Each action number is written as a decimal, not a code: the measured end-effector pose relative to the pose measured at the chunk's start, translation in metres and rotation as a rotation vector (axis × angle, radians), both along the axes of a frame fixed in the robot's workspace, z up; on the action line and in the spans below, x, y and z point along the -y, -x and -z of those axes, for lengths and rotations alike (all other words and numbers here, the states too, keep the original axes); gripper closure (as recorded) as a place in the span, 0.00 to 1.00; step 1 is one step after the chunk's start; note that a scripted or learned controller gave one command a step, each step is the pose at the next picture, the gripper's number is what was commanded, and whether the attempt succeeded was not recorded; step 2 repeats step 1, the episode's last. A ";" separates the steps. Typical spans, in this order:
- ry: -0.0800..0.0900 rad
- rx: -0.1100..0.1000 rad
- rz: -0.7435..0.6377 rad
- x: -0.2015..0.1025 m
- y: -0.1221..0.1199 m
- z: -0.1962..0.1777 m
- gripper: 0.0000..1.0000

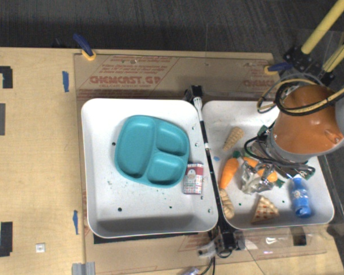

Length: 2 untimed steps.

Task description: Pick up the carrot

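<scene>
Carrot [229, 172] lies in right bin [327, 211], seemingly beside jaws [255, 176].

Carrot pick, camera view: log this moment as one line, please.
gripper: low in right bin, beside carrot | carrot: lying in right bin, not held | left bin: teal plate, small can

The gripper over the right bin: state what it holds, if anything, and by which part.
It cannot be told. The gripper sits low in the right bin just beside the carrot, but the view does not show the carrot between its fingers.
</scene>
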State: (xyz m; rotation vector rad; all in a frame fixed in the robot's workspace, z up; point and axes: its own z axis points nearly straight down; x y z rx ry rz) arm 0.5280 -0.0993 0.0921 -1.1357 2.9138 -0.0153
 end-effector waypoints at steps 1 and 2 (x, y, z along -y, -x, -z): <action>-0.002 0.009 -0.001 -0.002 -0.003 -0.011 1.00; -0.002 0.009 -0.001 -0.002 -0.003 -0.011 1.00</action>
